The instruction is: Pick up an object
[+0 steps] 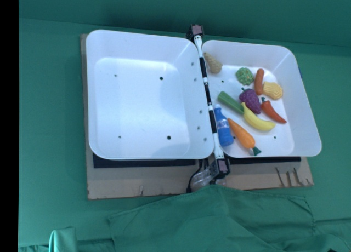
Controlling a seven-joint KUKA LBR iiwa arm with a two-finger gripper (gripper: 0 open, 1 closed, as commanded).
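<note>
I judge the task not yet begun: nothing is lifted, every candidate object lies in its bin. The left shallow white plastic bin [109, 53], glossy with rounded corners, shows a bare floor. In the right white plastic bin [296, 75] I see moulded toy food: a blue plastic bottle [222, 127] against the divider, a tapered orange carrot [242, 135], a knobbly purple grape bunch [250, 100], a smooth curved yellow banana [258, 121]. I cannot tell the tool's state.
</note>
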